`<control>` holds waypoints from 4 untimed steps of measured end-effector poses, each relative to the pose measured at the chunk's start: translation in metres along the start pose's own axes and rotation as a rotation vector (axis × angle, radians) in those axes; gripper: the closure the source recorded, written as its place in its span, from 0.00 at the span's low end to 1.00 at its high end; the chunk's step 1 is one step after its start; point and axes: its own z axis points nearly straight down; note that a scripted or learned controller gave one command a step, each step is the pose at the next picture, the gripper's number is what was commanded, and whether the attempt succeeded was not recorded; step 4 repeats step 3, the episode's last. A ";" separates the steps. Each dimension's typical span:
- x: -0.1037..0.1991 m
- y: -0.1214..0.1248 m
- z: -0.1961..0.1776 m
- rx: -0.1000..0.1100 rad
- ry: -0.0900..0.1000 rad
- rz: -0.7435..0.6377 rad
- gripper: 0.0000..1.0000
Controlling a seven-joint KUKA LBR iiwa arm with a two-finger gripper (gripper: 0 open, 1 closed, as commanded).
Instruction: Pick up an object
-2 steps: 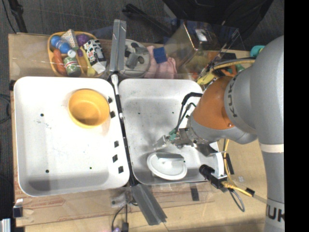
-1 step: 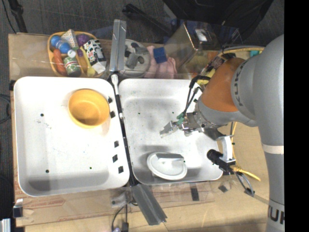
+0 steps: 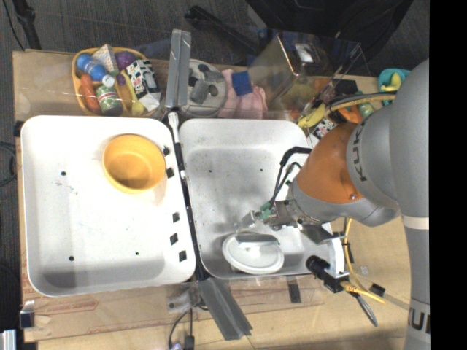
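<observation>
The arm (image 3: 379, 173) reaches low into the right bin (image 3: 219, 159). The yellow bowl (image 3: 133, 162) sits near the left bin's (image 3: 66, 195) far edge. The gripper (image 3: 264, 217) hangs just above the white dish (image 3: 253, 254) at the right bin's near edge; nothing looks lifted yet, so the pick remains.

White dish (image 3: 253, 254): round, shallow, upright, with a grey shadowed patch near its upper rim. Lies low in the right bin, lower centre of the frame, close to the bin's near wall.

Yellow bowl (image 3: 133, 163): round, deep, opening upward. Sits in the upper part of the left bin, left of frame centre.
</observation>
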 end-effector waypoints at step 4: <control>-0.018 0.047 -0.004 -0.006 -0.001 0.190 0.00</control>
